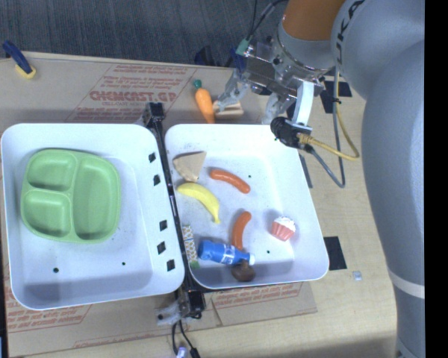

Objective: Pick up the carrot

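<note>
Carrot (203,104): lies outside both bins, on the cardboard sheet (97,88) just beyond the far rim of the right bin (302,200), near that bin's far-left corner. Orange body, small green top pointing away from the bins; long axis runs roughly far-to-near with a slight tilt, tip toward the bin rim.

Camera view, gripper (235,99): sits above the same strip of cardboard, just to the right of the carrot. One pale finger slants down toward a small tan block or sponge-like piece (229,110) that touches or nearly touches the carrot's right side. Carrot is to the claw's left, close by, not between the fingers. Whether the claw is spread or closed I cannot tell; the wrist housing and cables cover most of it.

Judgement: the coming move turns on a short shift leftward, with the fingers set across the carrot's narrow width rather than along its length.

Hard to make out:
- second finger, lost in wrist hardware;
- gripper height above the cardboard;
- whether the tan piece is a loose object or part of the claw.

Left bin (15,200) holds a green divided plate (71,195), well apart from the action.
</note>
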